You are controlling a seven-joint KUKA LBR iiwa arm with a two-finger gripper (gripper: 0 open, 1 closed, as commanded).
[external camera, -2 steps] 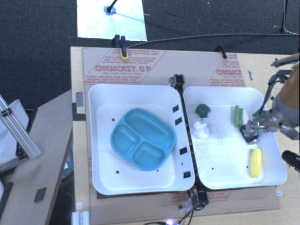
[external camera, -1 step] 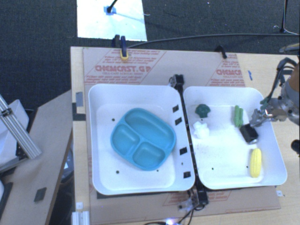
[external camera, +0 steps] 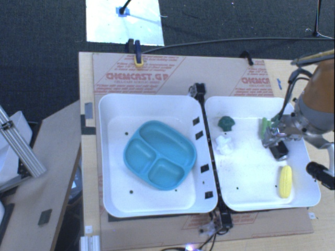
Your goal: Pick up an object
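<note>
Pincer [external camera: 276,143] low over right bin [external camera: 246,200], far-right side, beside green object [external camera: 266,127]; grip state — cannot tell. Yellow corn-like piece [external camera: 285,181] near, loose. Blue plate [external camera: 159,154] fills left bin [external camera: 112,140], out of play.

- Two white bins: left bin [external camera: 112,156], right bin [external camera: 251,192], black clips along the shared edge.
- Sky-blue divided plate [external camera: 159,154] in the left bin.
- Dark teal-green lump [external camera: 226,122]; just below, a small white piece [external camera: 224,144].
- Bright yellow corn-like piece [external camera: 285,181].
- Green block [external camera: 265,126] beside silver-and-black gripper [external camera: 276,141].
- Orange band [external camera: 320,90] on the grey arm.
- Tan board [external camera: 178,72], red lettering.
</note>
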